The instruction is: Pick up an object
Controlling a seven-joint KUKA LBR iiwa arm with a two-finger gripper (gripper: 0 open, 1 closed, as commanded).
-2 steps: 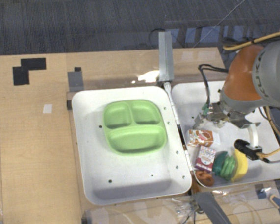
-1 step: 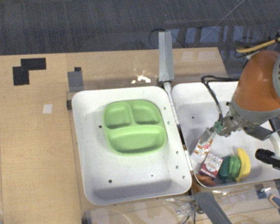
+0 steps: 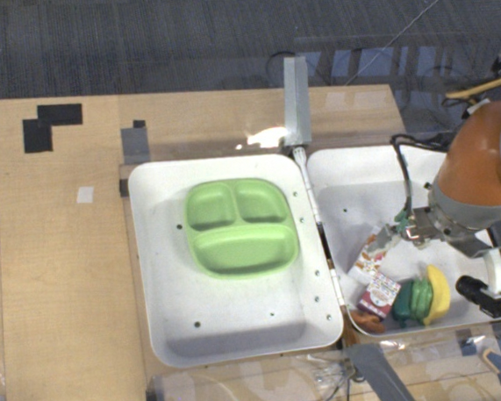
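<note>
The pale wooden bench (image 3: 65,284) carries two shallow white bins side by side. The right bin (image 3: 354,176) sits directly beneath the end effector (image 3: 393,231); the left bin (image 3: 167,291) lies beyond it, well away. Farther still, black tape marks (image 3: 49,125) sit on the bare wood.

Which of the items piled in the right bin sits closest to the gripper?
The white carton, lying just left of the gripper; the green and yellow pieces sit lower.

Bright, even light; soft shadows
</note>
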